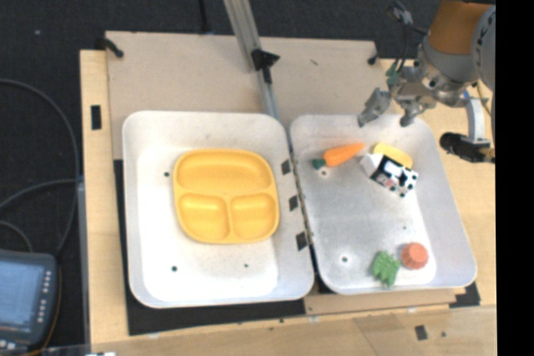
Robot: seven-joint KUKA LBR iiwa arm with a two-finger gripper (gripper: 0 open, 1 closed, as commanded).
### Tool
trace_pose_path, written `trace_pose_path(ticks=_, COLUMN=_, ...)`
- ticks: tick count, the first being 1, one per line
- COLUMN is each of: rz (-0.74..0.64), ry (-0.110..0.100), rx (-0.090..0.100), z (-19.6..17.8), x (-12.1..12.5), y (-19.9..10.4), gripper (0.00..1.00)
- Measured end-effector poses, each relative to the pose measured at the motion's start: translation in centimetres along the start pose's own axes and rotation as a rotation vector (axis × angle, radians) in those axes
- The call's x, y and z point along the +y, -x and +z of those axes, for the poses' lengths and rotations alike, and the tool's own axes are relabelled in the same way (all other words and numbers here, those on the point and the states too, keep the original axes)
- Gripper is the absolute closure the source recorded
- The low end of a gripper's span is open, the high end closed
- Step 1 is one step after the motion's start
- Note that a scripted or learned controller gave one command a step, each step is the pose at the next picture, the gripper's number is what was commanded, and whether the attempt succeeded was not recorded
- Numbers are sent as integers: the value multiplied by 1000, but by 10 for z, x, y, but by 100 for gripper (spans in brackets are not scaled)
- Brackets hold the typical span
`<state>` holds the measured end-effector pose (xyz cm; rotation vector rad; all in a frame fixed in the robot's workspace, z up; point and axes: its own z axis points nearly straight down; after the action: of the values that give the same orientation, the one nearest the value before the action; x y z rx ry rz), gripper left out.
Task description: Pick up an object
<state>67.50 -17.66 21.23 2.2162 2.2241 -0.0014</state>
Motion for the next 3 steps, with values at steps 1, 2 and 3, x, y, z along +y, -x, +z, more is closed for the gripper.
trace_pose_path(ticks=1, rz=-1, ry=-1, rx=-1, z=0, x=0, y=0, gripper=0)
trace_pose_path(ticks=2, rz=0, ry=-3, rx=0, z=47, x=-3, y=-7, gripper=0)
trace_pose_path(ticks=3, rz=-1, ry=-2, rx=0, z=101, x=-5, y=-16, gripper=0)
